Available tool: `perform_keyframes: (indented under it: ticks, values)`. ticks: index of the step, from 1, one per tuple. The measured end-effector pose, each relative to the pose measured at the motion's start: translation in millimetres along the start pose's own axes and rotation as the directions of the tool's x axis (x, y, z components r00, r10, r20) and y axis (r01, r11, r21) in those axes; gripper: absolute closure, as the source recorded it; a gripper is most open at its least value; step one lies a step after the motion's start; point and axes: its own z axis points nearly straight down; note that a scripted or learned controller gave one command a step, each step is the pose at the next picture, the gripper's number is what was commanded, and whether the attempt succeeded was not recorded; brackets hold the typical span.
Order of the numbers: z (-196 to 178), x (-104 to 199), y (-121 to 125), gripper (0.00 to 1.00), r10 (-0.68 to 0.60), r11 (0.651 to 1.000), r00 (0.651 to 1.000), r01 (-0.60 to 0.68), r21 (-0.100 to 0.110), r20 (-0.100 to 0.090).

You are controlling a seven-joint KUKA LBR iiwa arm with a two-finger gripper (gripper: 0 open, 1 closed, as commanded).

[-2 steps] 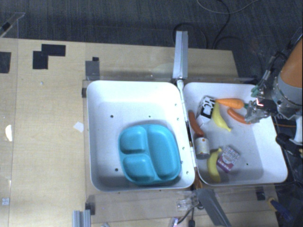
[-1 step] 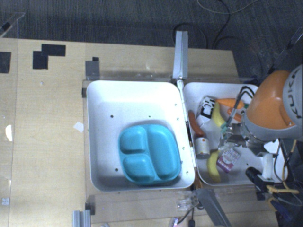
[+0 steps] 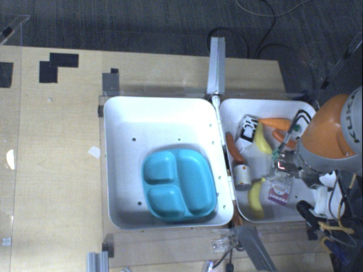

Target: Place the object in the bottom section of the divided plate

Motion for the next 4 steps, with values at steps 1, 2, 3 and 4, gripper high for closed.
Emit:
perform_keyframes:
  ticks: [1,2,3,4]
  values:
    - [0,-29,-2,1.0,-0.365,0.931,0.931,0.365,-0.001,0.003]
    - [0,-77,9,1.0,-0.549,0.836,0.836,0.549,0.001,0.007]
    - [-146,-77,4,1.0,-0.637,0.771,0.771,0.637,0.012,-0.003]
    - [3,-30,-5,1.0,-0.824,0.566,0.566,0.824,0.007,-0.002]
